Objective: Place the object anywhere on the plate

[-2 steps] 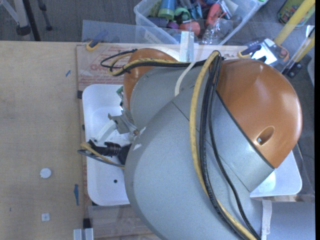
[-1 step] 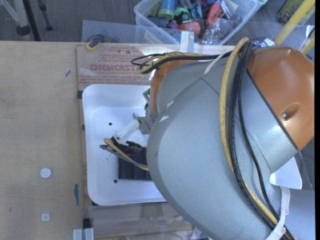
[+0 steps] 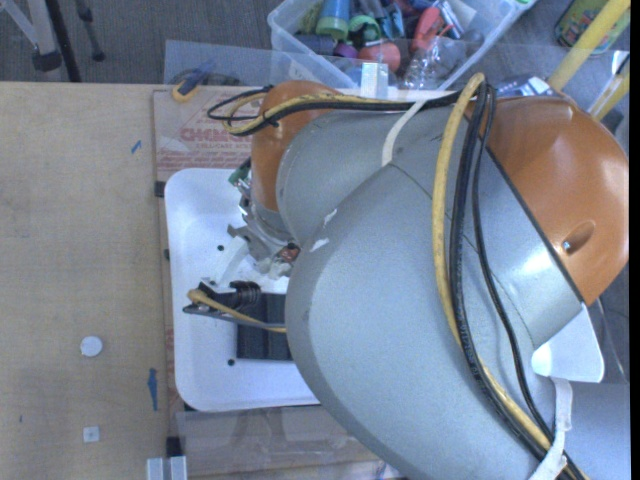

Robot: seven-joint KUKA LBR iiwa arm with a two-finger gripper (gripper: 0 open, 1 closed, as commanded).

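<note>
- Grey arm (image 3: 420,298) sprawls over centre frame, hiding most of the white bin (image 3: 190,218).
- Gripper (image 3: 250,258) hangs low over the bin's left-centre, presumably reaching; its state — cannot tell.
- Dark flat object (image 3: 262,338) lies on the bin floor below it; plate not identifiable.

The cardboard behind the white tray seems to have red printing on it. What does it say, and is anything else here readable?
Red lettering on the cardboard sheet: too blurred to read with confidence, and the arm cuts it off.
Toys in the clear tub: any labels are too small to read.
No other text is legible.
</note>
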